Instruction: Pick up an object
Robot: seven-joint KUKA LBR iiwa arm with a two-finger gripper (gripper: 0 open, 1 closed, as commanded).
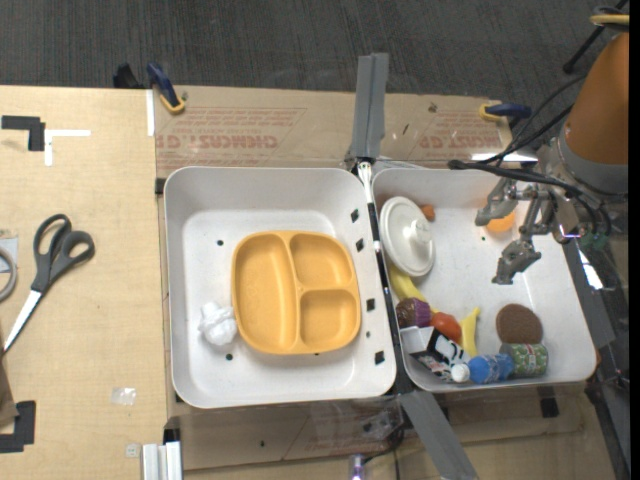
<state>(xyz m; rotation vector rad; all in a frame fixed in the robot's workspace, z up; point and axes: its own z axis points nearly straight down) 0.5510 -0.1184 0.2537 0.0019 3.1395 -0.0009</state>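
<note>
Black-handled scissors lie on the bench at far left. Left white bin holds a yellow 3-compartment plastic plate, with a crumpled white wad touching its lower-left edge. Right white bin holds a white round lid, yellow banana, brown round object and green can. Jaws hover above its bare centre-right floor, slightly apart, nothing between them.

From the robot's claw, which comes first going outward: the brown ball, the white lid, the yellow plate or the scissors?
Measured from the gripper:
1. Brown ball, just below it, right bin.
2. White lid, that bin's left side.
3. Yellow plate, left bin.
4. Scissors, far left on the bench.
</note>
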